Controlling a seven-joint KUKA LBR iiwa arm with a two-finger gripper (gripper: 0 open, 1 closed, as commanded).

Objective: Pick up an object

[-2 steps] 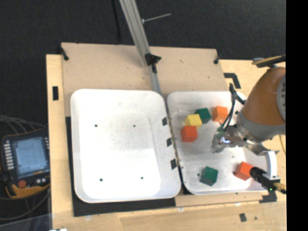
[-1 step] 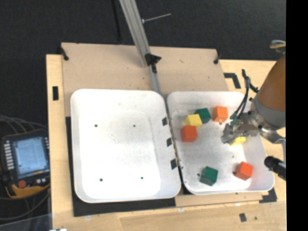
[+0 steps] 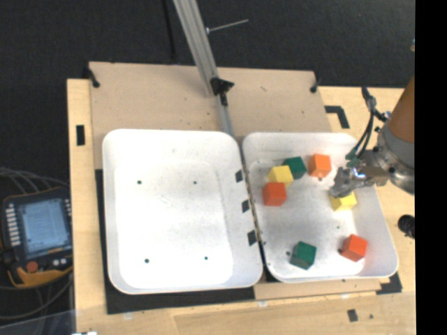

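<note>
The right bin (image 3: pixel 370 257) holds several small blocks. A yellow block (image 3: pixel 281 174), a green block (image 3: pixel 295 165) and an orange block (image 3: pixel 320 165) sit near its far side. An orange block (image 3: pixel 274 193) lies by the left wall. A green block (image 3: pixel 303 255) and an orange-red block (image 3: pixel 354 247) lie near the front. My gripper (image 3: pixel 343 189) hangs over the right part of the bin, directly above a yellow block (image 3: pixel 343 202) that peeks out just below its tip.
The left bin (image 3: pixel 119 187) stands beside the right one, sharing a divider with black clips (image 3: pixel 246 204). A slanted metal pole (image 3: pixel 199 40) rises behind the bins. A teach pendant (image 3: pixel 38 229) lies off the bench at the left.
</note>
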